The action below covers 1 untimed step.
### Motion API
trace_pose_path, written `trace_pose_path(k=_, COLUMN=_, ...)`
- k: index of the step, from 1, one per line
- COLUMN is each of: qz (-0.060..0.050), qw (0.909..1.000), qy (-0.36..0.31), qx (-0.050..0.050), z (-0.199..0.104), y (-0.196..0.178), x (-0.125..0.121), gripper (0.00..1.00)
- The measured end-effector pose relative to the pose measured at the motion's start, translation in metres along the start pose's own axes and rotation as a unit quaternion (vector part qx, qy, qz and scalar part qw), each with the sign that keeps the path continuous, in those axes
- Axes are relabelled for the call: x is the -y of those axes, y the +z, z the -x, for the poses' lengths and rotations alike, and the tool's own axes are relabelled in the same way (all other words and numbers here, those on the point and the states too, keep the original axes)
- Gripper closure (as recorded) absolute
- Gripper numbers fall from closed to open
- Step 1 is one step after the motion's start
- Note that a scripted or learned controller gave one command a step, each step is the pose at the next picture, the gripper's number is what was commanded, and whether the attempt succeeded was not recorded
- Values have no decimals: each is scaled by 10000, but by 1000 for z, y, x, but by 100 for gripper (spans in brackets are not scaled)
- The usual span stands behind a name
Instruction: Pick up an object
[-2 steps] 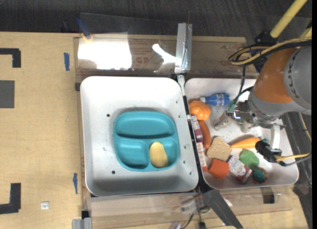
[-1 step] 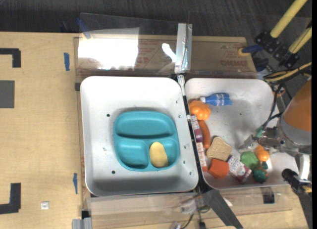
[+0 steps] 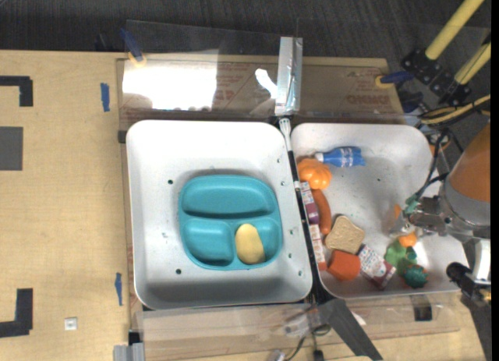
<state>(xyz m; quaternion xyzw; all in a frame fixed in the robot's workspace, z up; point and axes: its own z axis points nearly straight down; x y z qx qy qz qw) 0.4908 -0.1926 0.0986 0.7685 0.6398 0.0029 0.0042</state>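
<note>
We see the gripper [image 3: 408, 225] low over the right bin [image 3: 366, 188], and we cannot tell how its jaws stand, since the view blurs there. Just beneath the jaws lies a small orange piece [image 3: 407, 239], with a green toy [image 3: 407, 262] a little nearer the camera; the bread slice [image 3: 345, 235] lies off to the jaws' left. Well left of them, the left bin [image 3: 156, 196] holds a teal tray [image 3: 199, 238] bearing a yellow lemon [image 3: 249, 243].

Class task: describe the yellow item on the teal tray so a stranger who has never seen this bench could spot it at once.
Find the left white bin; a teal divided tray lies in its middle. In the tray's lower right compartment sits a yellow potato-shaped item. It is alone on the tray; the other small items lie in the right bin.
</note>
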Motion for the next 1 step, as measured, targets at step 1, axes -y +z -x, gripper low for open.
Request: trace_pose_path(k=1, qz=-4, qw=9990, qy=-445, qx=-15, z=-64, y=-120, x=-13, gripper=100)
